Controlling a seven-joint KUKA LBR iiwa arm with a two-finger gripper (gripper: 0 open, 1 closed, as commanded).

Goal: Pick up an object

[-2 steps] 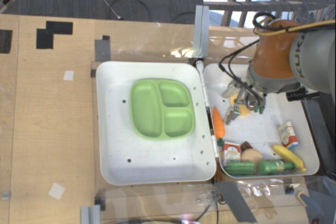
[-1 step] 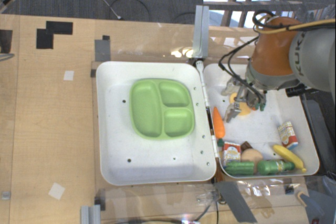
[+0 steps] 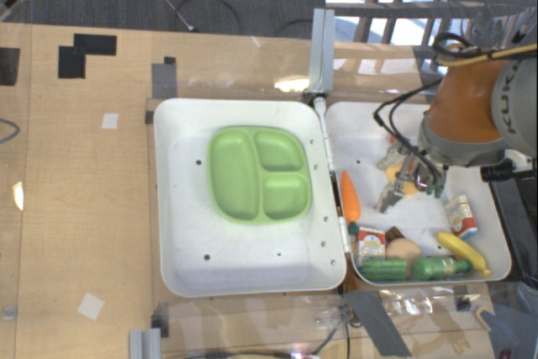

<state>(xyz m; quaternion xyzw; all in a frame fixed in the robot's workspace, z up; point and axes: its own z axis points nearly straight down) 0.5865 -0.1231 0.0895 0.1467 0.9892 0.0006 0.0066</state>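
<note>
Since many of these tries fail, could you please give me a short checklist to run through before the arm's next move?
1. Gripper positioned over the right bin: ok.
2. Object between the fingers: cannot tell.
3. Targets within the bin, carrot, banana, can: ok.
4. Carrot clear of the bin wall: not ok, it lies along the left wall.
5. Green tray in the left bin, apart from the arm: ok.
</note>
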